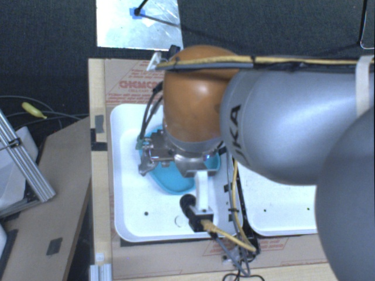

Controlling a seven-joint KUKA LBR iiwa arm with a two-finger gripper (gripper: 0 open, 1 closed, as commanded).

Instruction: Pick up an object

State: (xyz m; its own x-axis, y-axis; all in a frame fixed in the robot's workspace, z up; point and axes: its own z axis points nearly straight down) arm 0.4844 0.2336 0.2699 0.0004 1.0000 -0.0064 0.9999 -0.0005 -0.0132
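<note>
A blue object point(174, 180) lies in the left white bin point(126, 174), mostly covered by the arm's wrist. The orange band and grey wrist hang right over it, low in the bin. The gripper point(176, 167) sits beneath the wrist, pointing down onto the blue object. The wrist body covers its tips. A bit more blue shows at the wrist's right side point(214, 163).
The right white bin point(281, 215) lies under the big grey arm link that fills the right of the view. Cables and a yellow hose run along the divider near the front edge point(234, 239). A shiny sheet point(137, 16) lies behind the bins.
</note>
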